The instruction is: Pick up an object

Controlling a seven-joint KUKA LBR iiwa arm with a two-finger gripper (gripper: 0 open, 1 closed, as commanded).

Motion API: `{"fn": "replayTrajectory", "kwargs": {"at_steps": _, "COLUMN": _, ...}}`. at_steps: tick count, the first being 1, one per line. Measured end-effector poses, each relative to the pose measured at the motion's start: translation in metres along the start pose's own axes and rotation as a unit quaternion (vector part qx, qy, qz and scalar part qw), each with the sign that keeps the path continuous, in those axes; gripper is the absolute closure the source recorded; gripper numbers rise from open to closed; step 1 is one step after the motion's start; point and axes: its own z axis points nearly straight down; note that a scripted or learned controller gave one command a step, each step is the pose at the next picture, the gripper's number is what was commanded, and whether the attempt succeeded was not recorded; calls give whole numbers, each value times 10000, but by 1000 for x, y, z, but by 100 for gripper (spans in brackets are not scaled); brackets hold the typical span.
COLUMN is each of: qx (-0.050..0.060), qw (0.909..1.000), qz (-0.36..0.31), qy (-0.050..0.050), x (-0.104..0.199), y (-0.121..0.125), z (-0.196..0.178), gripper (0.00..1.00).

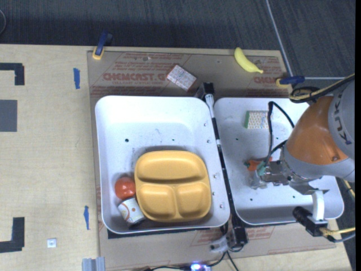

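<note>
Wooden bench (39, 168) with a cardboard sheet (141, 72) under two white bins, so that's your workspace. You've got the left bin (113, 129) holding a yellow divided tray (171, 184) with a red ball (124, 186) and a small white-and-orange toy (130, 209) tucked at its left edge. The gripper (260, 175) is down low in the right bin (237, 196), right at a small orange-and-green object (254, 164), probably your target since the arm is lowered onto it. I honestly cannot tell whether the pincer is closed around it or not. A green-patterned card (256, 119) lies farther back, and a banana (247, 61) and a small box (180, 77) sit on the cardboard.
</note>
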Motion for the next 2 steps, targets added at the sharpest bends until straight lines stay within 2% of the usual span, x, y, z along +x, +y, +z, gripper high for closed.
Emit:
{"fn": "replayTrajectory", "kwargs": {"at_steps": 1, "qx": 1, "qw": 10000, "qz": 1, "qy": 0, "x": 0, "y": 0, "z": 0, "gripper": 0}}
{"fn": "replayTrajectory", "kwargs": {"at_steps": 2, "qx": 22, "qw": 10000, "qz": -2, "qy": 1, "x": 2, "y": -2, "z": 10, "gripper": 0}}
